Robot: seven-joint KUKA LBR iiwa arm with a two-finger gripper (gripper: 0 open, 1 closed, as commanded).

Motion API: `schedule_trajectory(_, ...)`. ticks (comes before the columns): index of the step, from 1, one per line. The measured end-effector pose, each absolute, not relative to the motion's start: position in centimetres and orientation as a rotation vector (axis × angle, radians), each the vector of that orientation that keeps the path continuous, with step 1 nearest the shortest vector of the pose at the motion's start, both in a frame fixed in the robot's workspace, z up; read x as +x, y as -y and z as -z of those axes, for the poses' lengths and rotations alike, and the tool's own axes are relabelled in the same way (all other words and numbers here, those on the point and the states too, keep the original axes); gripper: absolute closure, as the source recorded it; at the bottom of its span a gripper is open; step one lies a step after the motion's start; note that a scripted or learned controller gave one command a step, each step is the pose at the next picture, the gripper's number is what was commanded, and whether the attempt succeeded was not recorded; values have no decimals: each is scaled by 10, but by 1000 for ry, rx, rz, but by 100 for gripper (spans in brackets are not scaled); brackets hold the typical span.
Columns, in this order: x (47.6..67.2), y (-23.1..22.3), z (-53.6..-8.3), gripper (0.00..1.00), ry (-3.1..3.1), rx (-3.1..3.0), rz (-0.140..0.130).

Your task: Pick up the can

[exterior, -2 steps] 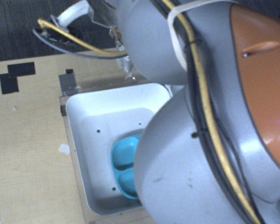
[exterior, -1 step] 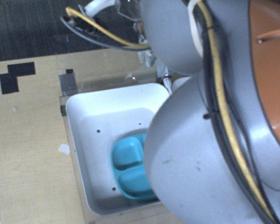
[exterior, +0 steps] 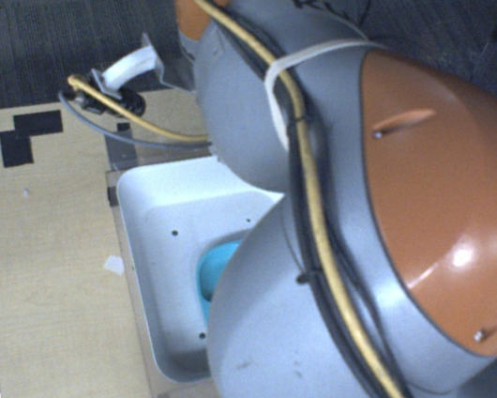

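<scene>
Arm (exterior: 281, 330): matte grey shell, large glossy orange-brown dome (exterior: 462, 222) with pale highlights. Cables (exterior: 320, 228) along arm: one black, one mustard-yellow; white tie (exterior: 301, 62) across them. Bin (exterior: 159, 257): plain white, few small dark dots on floor. Object in bin (exterior: 212, 271): bright turquoise-blue, partly hidden by arm. Surface (exterior: 43, 277): pale tan wood tone, black square markings (exterior: 28, 135) near top left. Floor (exterior: 29, 32) beyond: dark grey-blue carpet texture. White part (exterior: 130, 68) near yellow cable loop at top.

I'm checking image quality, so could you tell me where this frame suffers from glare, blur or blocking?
In the camera view, the arm looms close and soft, blocking most of the white bin; glare spots sit on its orange band; a blue thing peeks out.
</scene>
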State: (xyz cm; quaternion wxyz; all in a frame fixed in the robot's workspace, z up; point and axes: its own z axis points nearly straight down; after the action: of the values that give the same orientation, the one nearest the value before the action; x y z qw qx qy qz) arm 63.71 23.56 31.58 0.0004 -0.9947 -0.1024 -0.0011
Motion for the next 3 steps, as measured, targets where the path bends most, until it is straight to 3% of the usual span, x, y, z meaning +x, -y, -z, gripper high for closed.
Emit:
schedule_trajectory(1,633,-233,-298,100,807,-3037,1)
schedule_trajectory(2,651,-175,-376,100,1339,-2844,2)
schedule_trajectory(3,657,-235,-305,100,1153,-2923,2)
